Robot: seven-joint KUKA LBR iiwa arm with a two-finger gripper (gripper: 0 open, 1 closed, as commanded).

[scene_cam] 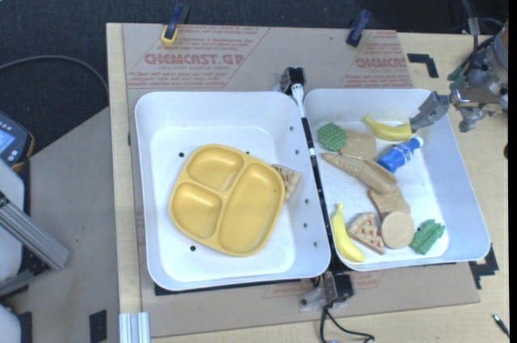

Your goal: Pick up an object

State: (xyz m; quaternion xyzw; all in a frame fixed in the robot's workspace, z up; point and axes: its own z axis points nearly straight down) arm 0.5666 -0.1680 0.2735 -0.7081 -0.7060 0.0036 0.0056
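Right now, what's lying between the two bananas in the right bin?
In the camera view, between the upper banana and the lower banana lie a tan bread-like stick and a blue bottle.

arm: enters at right edge, upper part of view | wrist: grey, partly cut off | gripper [426, 114]: angled down-left, low over right bin's far side

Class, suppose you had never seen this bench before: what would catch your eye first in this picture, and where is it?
The big yellow divided plate in the left bin stands out most. Next comes the crowd of toy food in the right bin: a banana near the far side, a blue bottle beside it, and a pizza slice near the front. The robot's hand hangs over that bin's far right corner.
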